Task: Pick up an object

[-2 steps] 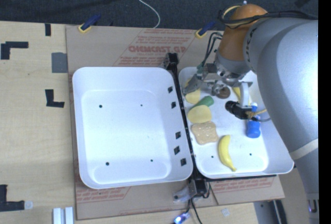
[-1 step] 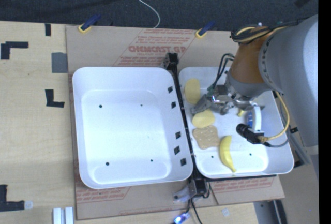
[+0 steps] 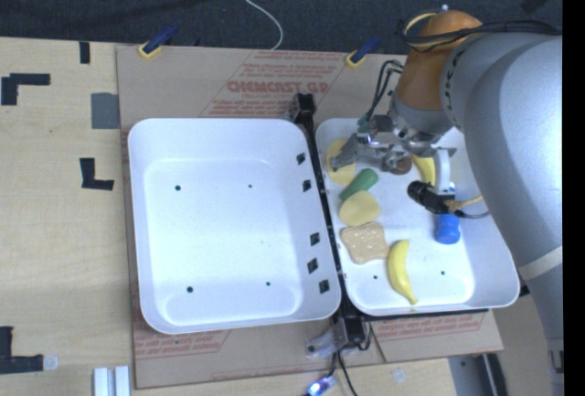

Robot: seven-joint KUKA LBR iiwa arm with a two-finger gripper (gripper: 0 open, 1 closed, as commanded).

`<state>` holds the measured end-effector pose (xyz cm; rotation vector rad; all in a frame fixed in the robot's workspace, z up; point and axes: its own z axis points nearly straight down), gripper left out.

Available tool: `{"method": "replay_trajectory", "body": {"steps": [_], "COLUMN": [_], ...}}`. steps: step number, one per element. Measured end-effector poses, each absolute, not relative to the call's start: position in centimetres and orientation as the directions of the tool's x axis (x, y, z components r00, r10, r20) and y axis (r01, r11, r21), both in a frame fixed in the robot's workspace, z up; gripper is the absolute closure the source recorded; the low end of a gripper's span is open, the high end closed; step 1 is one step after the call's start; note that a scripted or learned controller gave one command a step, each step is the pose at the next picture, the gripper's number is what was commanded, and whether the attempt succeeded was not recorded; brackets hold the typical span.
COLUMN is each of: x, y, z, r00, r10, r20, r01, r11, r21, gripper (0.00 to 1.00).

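Objects cluster in right bin (image 3: 494, 294), so gripper (image 3: 379, 147) hangs low there; green piece (image 3: 361, 181) just below-left of it, banana (image 3: 400, 271) further below; grip state: cannot tell.

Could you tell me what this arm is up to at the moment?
The arm reaches in from the right, its gripper low over the far end of the right bin. That bin holds toy food: a banana, a slice of bread, a green piece, plus a small blue object. Nothing is visibly held yet. The left bin sits alongside.
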<state>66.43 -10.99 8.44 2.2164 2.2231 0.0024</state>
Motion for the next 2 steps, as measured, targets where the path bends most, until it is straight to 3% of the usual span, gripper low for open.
{"method": "replay_trajectory", "body": {"steps": [1, 2], "x": [62.29, 62.45], "y": [-9.75, -9.72], "z": [8.38, 9.36], "r00": [0.000, -0.001], "r10": [1.000, 1.000], "r20": [0.000, 0.000], "r01": [1.000, 1.000], "r11": [0.000, 0.001], "r21": [-0.005, -0.003], "gripper": [0.00, 1.00]}}
